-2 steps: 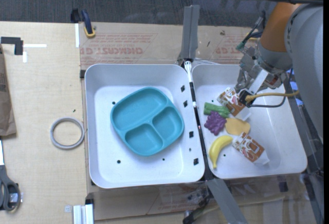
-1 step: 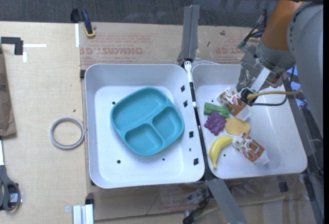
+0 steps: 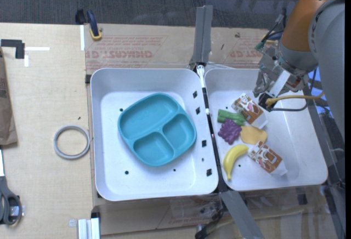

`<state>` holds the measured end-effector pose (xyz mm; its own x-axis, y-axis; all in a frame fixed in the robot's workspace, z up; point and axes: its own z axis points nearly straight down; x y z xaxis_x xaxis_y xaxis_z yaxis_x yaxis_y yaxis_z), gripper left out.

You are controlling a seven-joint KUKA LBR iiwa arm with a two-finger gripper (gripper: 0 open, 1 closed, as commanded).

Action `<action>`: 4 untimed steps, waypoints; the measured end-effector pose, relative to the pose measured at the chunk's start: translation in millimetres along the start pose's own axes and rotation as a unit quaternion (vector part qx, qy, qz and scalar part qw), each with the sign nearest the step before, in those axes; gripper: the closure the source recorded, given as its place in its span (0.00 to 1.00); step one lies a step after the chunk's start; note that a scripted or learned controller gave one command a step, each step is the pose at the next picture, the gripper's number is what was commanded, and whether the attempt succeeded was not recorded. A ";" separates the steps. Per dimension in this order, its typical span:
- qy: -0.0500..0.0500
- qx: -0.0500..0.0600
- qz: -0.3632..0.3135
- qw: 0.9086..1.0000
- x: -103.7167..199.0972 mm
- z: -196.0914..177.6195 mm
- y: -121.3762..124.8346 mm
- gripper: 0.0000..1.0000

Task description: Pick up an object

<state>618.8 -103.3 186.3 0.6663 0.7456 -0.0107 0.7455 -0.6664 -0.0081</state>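
Smooth glossy white plastic in both bins. Matt teal plastic plate, three-sectioned, in the left one. Shiny plastic toy banana and rubbery purple grapes on the right, beside printed cartons of glossy card. Pale wood-grain bench; brown printed cardboard at the far side. Matt grey arm, satin orange band.

A robotics lab: arm over bench with white bins
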 end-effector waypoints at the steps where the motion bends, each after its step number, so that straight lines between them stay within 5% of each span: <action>1: 0.000 0.000 0.000 1.000 0.1 0.2 -0.1 0.00; 2: -0.002 0.001 -0.001 1.000 -0.5 -7.9 0.0 1.00; 3: -0.003 0.002 -0.002 1.000 -1.2 -15.6 0.2 1.00; 4: -0.003 0.002 -0.002 1.000 -1.1 -15.5 0.1 0.00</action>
<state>618.3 -104.2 201.8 0.6631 0.7484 -0.0175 0.7483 -0.6633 -0.0129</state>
